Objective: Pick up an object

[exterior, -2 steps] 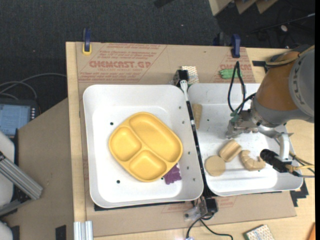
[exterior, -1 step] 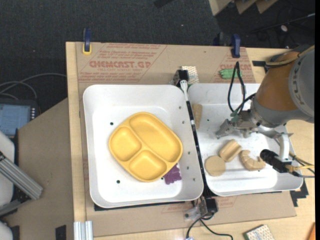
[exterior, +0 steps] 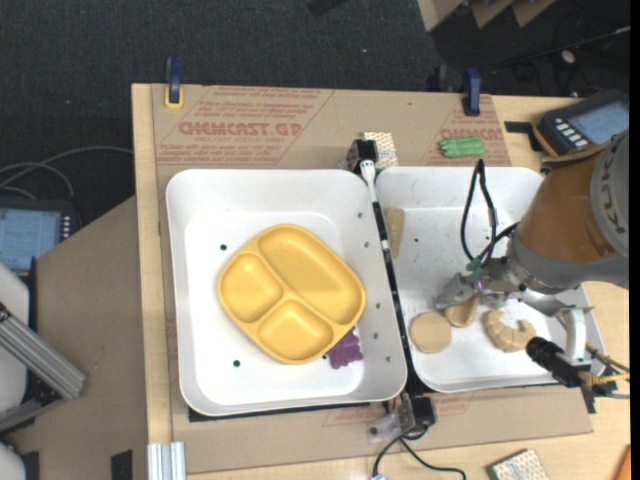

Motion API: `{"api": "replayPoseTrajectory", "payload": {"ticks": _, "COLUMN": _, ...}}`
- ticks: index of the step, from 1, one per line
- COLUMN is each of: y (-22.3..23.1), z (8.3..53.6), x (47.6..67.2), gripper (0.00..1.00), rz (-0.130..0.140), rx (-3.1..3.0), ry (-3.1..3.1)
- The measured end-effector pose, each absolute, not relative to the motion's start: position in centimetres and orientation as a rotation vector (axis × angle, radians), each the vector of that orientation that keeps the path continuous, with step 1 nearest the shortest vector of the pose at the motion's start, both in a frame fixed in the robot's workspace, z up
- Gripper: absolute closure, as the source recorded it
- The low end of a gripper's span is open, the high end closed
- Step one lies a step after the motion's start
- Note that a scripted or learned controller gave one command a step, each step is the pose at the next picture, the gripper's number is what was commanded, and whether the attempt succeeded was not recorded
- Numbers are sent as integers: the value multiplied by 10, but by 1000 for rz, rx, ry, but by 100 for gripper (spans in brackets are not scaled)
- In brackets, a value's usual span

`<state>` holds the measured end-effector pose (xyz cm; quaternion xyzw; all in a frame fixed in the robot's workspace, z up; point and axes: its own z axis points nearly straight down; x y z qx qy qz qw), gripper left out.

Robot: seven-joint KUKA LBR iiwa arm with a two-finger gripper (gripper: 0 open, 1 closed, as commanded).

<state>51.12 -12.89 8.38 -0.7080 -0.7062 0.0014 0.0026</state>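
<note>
Near edge of the desk (exterior: 250,438): a cable clip and plug sit at 6 o'clock below the gap between the two bins.

Left bin (exterior: 190,268):
- Yellow tray (exterior: 290,293), three compartments, lying flat near the bin's centre, long axis running from 10 o'clock to 4 o'clock.
- Purple piece (exterior: 346,350), small, touching the tray's rim at its 4 o'clock corner.

Right bin (exterior: 440,373):
- Round tan disc (exterior: 431,332), lying flat near the bin's left wall, toward the near rim.
- Tan lump (exterior: 462,314), small, just beside the disc at its 1 o'clock.
- Pale knobbly lump (exterior: 506,330), at 3 o'clock from the disc, partly under the arm.
- Gripper (exterior: 472,290), low over the bin floor. The wrist hardware and cable cover the tips, so whether the fingers are spread or pressed together cannot be told, and nothing can be seen between them.
- Tan strip (exterior: 394,230), narrow, against the left wall toward the far end, long axis 12 to 6 o'clock.

Governing relation: the tan lump lies closest to the gripper, just beside it at about 7 o'clock; the disc is next, farther along the same line; the knobbly lump is at about 4 o'clock. Judged from this, the tan lump is the likely candidate, and a short shift toward 7 o'clock would centre on it.

Far edge of the desk: a green item (exterior: 461,148) at 12 o'clock beyond the right bin; a small patterned block (exterior: 378,151) beyond the gap between the bins.
</note>
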Motion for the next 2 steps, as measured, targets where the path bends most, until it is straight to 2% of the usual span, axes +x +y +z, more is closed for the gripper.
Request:
{"api": "replayPoseTrajectory", "payload": {"ticks": 1, "y": -129, "z": 84, "x": 530, "gripper": 0, "rz": -1, "rx": -2223, "ry": -2224}}
{"api": "replayPoseTrajectory", "payload": {"ticks": 2, "y": -129, "z": 95, "x": 529, "gripper": 100, "rz": -3, "rx": -2226, "ry": -2224}}
